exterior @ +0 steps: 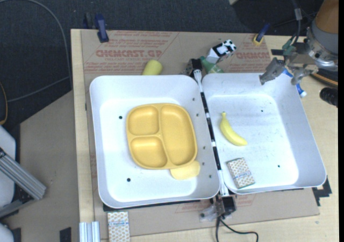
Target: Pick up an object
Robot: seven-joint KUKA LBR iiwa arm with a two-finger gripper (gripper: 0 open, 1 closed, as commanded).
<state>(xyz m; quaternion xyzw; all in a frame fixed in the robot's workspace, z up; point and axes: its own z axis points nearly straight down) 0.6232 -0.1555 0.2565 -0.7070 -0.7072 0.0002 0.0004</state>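
gripper [283, 70] hangs over the right bin's [301, 128] far edge, fingers spread wide, holding nothing. banana [231, 130] lies near that bin's left wall, small box [240, 172] just below it.

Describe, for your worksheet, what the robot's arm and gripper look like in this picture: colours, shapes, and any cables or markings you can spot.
The arm enters at the upper right as a rounded grey body with an orange band above it. Below sits a metal-grey wrist piece with small blue and green bits. The gripper has slim grey fingers. A thin dark cable runs up behind it. No lettering is legible.
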